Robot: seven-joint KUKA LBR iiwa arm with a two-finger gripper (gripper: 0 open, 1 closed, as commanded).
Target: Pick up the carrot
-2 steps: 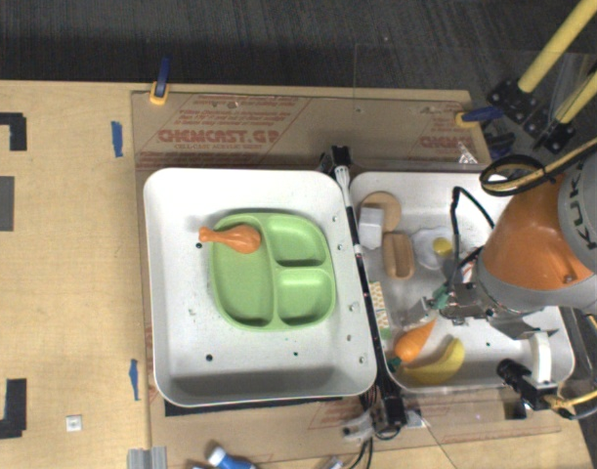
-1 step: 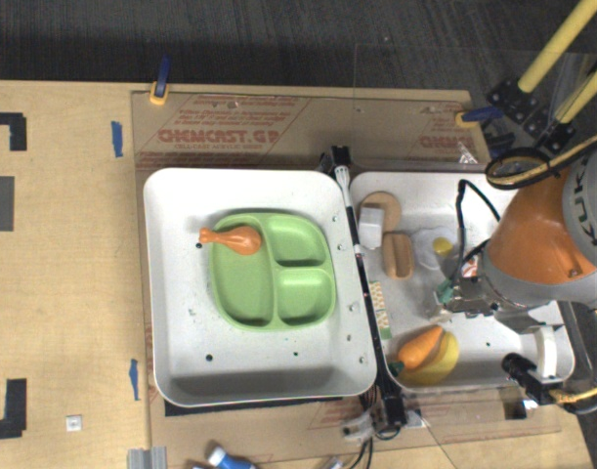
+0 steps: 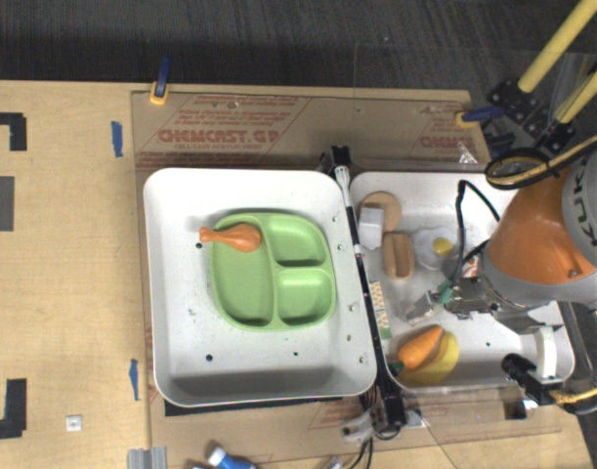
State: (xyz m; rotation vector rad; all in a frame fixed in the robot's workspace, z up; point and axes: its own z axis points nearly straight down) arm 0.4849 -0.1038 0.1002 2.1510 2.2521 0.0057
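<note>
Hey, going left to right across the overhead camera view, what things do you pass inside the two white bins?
Orange chicken drumstick toy → green three-compartment plate → tan bread-roll toy → orange carrot resting on a yellow toy → gripper on the grey arm.

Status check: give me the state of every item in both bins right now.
Carrot: lying in right bin, against the yellow item, not gripped.
Gripper: over right bin, above the carrot.
Green plate: flat in left bin.
Orange drumstick toy: resting on plate's upper-left edge.

Orange carrot [image 3: 421, 345] lies tilted in the right bin's [image 3: 493, 355] near-left corner
</note>
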